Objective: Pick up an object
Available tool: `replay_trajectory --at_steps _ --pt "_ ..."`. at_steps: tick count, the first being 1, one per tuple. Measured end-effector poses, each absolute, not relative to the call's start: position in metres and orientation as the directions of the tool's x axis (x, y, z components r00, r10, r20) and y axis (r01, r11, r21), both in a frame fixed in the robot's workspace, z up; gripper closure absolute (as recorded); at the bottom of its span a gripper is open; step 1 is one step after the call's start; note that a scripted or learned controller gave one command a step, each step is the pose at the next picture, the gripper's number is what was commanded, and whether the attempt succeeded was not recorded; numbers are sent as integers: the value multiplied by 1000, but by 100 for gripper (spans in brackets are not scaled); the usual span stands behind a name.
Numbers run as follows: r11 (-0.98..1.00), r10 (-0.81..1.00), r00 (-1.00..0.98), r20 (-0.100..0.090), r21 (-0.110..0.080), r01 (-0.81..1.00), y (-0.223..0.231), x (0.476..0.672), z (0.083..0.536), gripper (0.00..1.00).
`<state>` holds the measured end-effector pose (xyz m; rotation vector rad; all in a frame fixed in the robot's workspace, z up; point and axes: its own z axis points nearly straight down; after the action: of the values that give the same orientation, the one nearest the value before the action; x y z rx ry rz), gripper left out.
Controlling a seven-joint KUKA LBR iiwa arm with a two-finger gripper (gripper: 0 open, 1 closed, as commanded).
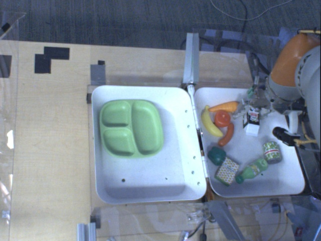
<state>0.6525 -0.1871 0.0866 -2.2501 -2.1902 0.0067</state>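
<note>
The right bin holds several small objects. A yellow banana, an orange carrot, a red tomato and a red-orange sausage lie at its upper left. A dark green round object, a patterned box, a green bottle and a small can lie lower down. My gripper hangs low over the bin's upper middle, just right of the carrot. Directly under it is a small white block.
The left bin holds a green divided plate in its upper left part. A metal divider post stands between the bins at the back. The arm's grey body and orange band cover the right bin's upper right corner.
</note>
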Motion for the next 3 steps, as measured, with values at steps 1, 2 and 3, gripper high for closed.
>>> replay_trajectory --at_steps 1,2,3 --pt "-10 1000 10 0 -15 1000 -178 662 112 0" --pt "-11 1000 11 -1 6 1000 -189 624 88 0" --pt "-10 1000 10 -2 12 1000 -188 626 100 100"
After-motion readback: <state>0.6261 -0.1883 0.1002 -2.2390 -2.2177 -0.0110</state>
